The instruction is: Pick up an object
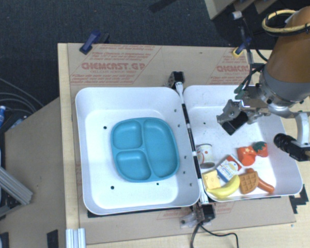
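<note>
Nothing is picked yet: the gripper (231, 119), grip state unclear, hovers mid-right above the toys (236, 177) at lower right.

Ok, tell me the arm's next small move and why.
Probably bring the gripper toward the near edge of the right bin and lower it. It sits over bare white floor in the bin's far half, while the toys, among them the tomato, the banana and the waffle, are bunched at the near edge, so a descent here would likely reach nothing.
</note>
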You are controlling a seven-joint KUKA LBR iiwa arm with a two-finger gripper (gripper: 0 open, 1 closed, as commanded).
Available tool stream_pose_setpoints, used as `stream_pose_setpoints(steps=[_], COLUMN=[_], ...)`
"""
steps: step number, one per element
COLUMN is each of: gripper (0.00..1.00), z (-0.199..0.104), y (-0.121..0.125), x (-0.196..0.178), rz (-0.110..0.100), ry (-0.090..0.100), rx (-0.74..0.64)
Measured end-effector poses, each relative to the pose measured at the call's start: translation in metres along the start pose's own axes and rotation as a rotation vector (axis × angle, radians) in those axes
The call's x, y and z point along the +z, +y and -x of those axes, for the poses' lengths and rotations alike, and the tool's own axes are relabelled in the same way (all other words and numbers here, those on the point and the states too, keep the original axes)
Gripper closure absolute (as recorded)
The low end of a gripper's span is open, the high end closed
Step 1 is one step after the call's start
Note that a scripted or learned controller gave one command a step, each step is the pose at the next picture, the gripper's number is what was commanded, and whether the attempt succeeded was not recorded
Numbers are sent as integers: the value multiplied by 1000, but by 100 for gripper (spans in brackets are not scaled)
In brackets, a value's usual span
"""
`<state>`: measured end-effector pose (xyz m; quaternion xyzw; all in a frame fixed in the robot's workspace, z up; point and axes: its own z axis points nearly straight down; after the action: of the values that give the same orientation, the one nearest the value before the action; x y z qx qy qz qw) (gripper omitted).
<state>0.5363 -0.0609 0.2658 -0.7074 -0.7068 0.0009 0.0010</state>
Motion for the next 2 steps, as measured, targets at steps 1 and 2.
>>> stream_pose_setpoints(steps=[1,2], gripper=[100,100], z=[9,-26], y=[-1,-31], x=[-1,1], rz=[2,0], ry=[-1,1], rx=[0,-1])
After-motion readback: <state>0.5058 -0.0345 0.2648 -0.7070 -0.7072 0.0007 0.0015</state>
